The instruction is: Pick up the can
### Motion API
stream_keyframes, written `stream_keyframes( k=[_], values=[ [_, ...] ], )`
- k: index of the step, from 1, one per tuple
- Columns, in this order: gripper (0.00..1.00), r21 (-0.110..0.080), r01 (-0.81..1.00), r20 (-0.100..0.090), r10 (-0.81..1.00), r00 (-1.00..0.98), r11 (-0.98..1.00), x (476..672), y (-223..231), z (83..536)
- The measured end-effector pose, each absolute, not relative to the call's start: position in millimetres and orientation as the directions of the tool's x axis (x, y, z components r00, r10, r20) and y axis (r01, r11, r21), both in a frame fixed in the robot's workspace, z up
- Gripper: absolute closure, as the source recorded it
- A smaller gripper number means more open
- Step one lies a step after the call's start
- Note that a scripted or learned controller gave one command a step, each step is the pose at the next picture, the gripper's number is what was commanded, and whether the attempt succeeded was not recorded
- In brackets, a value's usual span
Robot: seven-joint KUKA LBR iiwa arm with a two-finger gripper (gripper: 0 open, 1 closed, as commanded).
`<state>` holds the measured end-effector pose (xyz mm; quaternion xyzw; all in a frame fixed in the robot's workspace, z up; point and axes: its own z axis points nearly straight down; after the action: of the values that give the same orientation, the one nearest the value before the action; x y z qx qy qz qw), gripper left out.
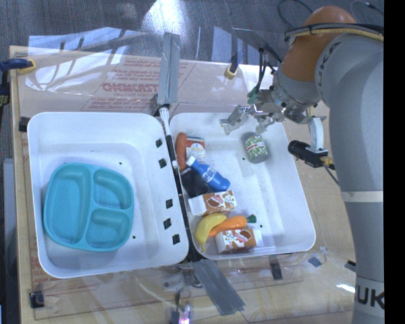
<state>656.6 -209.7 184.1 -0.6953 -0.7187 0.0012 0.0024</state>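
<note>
The can (256,147), small and grey-green with a printed label, lies in the far right part of the right bin (280,198). My gripper (247,123) hangs just beyond it, over the bin's far wall. Its fingers (231,121) look spread apart with nothing between them, so it is open. The can sits just in front of the fingertips, and I cannot tell whether it touches them.
Along the right bin's left side lie an orange sausage-like piece (181,150), a blue bottle (210,175), small cartons (219,201), a banana (207,227) and a carrot (231,224). A teal divided plate (88,208) lies in the left bin (35,137).
</note>
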Motion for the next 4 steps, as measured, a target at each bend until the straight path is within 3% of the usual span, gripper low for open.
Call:
stream_keyframes(
  k=[1,3,4],
  values=[
    [0.00,-0.001,0.997,0.000,0.997,0.071,-0.071,657.0,-210.3,274.1],
    [0.00,-0.004,0.984,-0.001,0.984,0.180,-0.180,647.9,-203.3,186.7],
    [0.00,-0.005,0.971,0.000,0.971,0.237,-0.237,650.8,-203.3,164.7]
  ],
)
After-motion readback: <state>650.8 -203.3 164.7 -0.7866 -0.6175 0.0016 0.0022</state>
